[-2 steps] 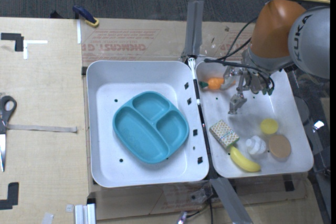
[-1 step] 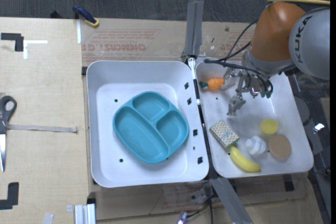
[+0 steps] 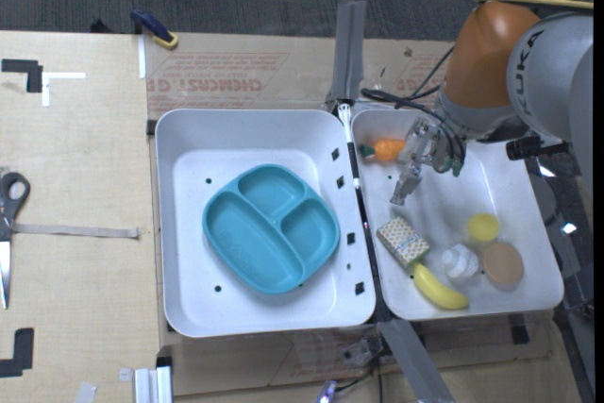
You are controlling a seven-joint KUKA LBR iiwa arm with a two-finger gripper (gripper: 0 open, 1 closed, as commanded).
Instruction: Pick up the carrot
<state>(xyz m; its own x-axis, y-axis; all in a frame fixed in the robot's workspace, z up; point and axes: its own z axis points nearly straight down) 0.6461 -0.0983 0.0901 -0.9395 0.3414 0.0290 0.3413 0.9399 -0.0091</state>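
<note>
The grey two-finger pincer (image 3: pixel 408 184) is seen with fingers slightly apart and empty, just beside the small orange carrot (image 3: pixel 386 149) in the right-hand shallow white bin (image 3: pixel 528 231).

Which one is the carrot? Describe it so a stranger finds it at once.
Go to the right-hand white bin and its far-left corner, beside the gripper. The carrot lies there: small and orange with a green end, unlike the yellow banana at the near side.
</note>
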